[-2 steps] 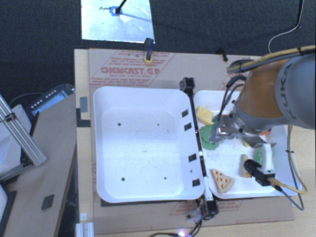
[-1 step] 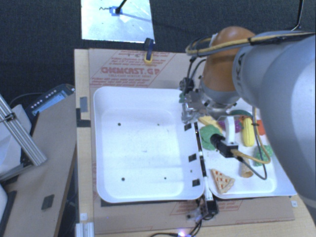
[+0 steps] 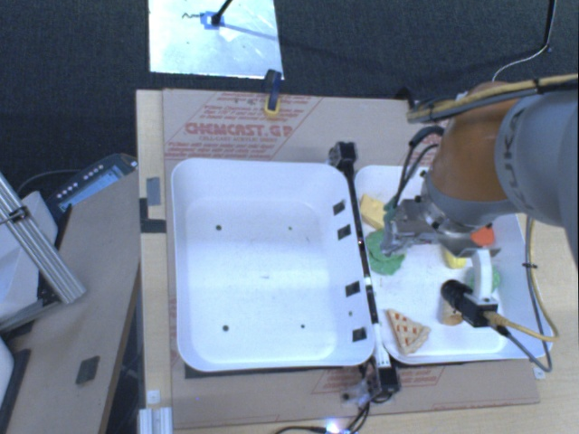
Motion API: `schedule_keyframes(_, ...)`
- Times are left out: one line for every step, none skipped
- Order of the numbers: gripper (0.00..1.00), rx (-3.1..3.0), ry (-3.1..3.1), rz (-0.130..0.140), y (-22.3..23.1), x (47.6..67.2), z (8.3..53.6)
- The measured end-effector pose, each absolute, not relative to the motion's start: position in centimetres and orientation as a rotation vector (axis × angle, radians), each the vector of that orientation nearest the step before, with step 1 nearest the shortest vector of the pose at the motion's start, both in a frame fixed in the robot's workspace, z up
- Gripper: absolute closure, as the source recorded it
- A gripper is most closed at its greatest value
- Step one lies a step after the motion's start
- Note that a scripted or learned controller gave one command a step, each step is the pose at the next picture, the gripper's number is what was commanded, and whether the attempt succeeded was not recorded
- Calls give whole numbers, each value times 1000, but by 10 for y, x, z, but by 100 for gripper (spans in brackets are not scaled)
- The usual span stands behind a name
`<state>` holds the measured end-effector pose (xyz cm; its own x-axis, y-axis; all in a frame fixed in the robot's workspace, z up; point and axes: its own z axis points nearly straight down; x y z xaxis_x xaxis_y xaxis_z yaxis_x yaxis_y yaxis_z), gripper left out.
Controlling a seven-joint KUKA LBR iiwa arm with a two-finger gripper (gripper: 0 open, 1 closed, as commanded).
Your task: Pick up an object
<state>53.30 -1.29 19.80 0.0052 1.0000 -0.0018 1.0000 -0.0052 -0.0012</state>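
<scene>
With the gripper (image 3: 391, 242) lowered over the green object (image 3: 389, 260) in the right bin (image 3: 425, 346), beside the yellow piece (image 3: 372, 212), its state cannot be told, so a centred descent is advised before any lift is attempted.

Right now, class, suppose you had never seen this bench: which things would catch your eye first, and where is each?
The big grey and orange arm comes in from the right, its gripper low over a green object in the right bin. Small bright pieces lie around it there, a yellow block and a waffle-patterned wedge. The left bin is a wide white expanse beside it.
</scene>
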Motion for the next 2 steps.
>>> schedule_keyframes(100, 2200, 2227, 22, 62, 624, 312)
schedule_keyframes(100, 2204, 2230, 19, 134, 636, 404)
